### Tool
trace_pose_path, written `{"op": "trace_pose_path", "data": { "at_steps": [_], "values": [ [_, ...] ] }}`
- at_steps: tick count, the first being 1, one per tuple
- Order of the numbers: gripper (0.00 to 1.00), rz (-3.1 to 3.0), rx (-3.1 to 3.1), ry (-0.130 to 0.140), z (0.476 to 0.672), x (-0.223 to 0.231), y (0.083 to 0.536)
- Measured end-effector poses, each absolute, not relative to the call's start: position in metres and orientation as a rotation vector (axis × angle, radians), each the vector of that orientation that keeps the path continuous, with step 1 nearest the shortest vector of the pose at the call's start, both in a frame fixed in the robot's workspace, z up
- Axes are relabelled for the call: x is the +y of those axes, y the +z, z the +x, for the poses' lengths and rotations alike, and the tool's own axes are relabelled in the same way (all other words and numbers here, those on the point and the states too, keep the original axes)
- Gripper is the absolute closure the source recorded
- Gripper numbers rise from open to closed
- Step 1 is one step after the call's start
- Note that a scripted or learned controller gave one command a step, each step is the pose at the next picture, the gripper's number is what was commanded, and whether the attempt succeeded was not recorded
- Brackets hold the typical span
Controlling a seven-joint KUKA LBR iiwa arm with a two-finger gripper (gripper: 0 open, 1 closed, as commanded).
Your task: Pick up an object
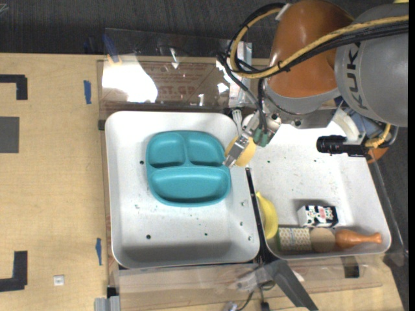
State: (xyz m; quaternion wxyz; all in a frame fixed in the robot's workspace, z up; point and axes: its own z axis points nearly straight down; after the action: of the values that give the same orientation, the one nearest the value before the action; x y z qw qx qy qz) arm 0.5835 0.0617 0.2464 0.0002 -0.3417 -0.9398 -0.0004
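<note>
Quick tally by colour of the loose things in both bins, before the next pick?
Teal: 1, divided plate, left bin
Yellow: 1, banana-like piece
Black and white: 1, small box
Tan/orange: 1, long piece
Total: 4

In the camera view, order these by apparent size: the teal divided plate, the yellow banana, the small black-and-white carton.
1. Teal divided plate
2. Yellow banana, partly hidden at the bin wall
3. Small black-and-white carton, looking close to the banana

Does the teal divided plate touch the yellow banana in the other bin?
Apart. The camera view shows the teal plate in the left bin and the banana in the right bin, with white floor and both bin walls between them.
</note>
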Motion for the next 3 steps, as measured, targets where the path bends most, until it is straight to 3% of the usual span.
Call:
{"op": "trace_pose_path", "data": {
  "at_steps": [1, 2, 3],
  "values": [
    [1.0, -0.915, -3.005, -0.001, 0.575, 0.074, 0.251],
    [1.0, 0.081, -3.148, -0.002, 0.577, 0.017, 0.277],
    [1.0, 0.716, -3.065, -0.003, 0.582, -0.009, 0.272]
  ]
}}
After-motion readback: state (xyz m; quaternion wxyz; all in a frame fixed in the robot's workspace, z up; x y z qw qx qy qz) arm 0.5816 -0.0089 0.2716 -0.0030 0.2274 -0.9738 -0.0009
